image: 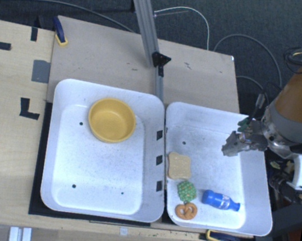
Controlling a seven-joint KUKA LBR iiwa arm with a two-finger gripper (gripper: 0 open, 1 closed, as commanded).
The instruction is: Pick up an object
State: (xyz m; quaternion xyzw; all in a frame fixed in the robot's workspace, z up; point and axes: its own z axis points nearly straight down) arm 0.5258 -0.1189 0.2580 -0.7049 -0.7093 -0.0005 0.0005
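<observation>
Objects available for picking lay grouped in the lower part of the right bin [255,179]: a tan sponge-like block [179,166] near the bin's left wall, a green knobbly item [187,190] just below it, a pretzel-shaped piece [186,210] at the lower rim, and a blue bottle [220,200] lying on its side to the right of the green item. A yellow bowl [112,119] sat alone in the upper part of the left bin [61,148].

The gripper [233,147] was positioned at right of centre in the frame, over the right bin's upper right area, well apart from every object. It carried nothing, and whether it was spread or closed could not be told from this view.

Likely faults from this position:
- The green item and the pretzel piece lay near each other; a descent between them would probably displace both.
- The bottle, lying on its side, would likely roll if struck off-centre.
- The pretzel piece and the sponge block lay close to bin walls, risking finger contact with the wall.
</observation>
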